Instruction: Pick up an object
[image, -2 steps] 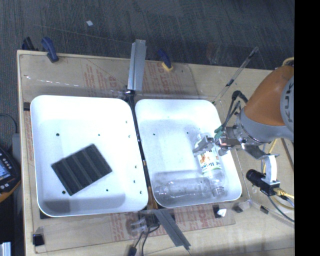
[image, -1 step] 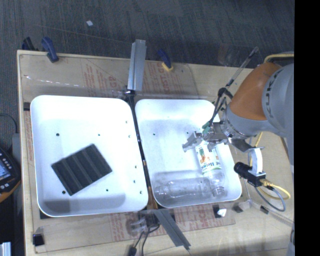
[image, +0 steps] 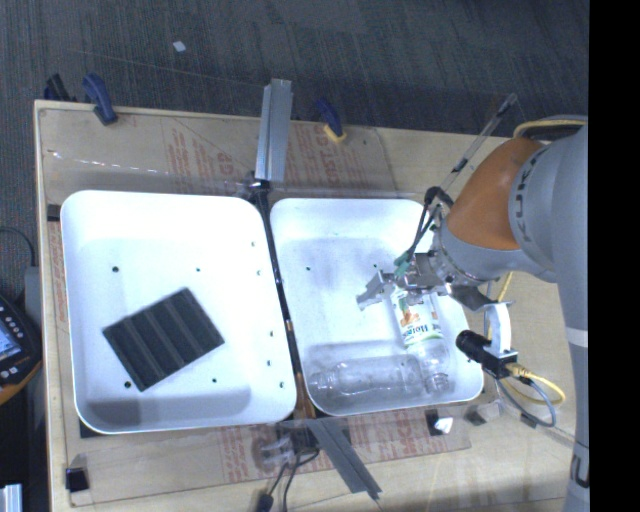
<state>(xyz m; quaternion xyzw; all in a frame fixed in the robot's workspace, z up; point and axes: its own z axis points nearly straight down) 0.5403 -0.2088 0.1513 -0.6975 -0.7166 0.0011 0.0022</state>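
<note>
**Claw down in the right bin, right at the labelled bottle**

The grey arm (image: 545, 210) comes in from the right, and its wrist covers much of the claw (image: 400, 285); whether the fingers are apart or together, I cannot tell. Just below it, touching or nearly so, stands a small bottle with a white and orange label (image: 418, 322). There is print on that label, too small to read. Lying across the near edge of the right bin (image: 330, 230) is a clear plastic bottle (image: 375, 377), see-through and hard to trace against the white. Over in the left bin (image: 90, 225), a dark ribbed panel (image: 163, 337) lies flat, at an angle. Faint red lettering runs along the desk (image: 150, 135), unreadable from here.
</note>
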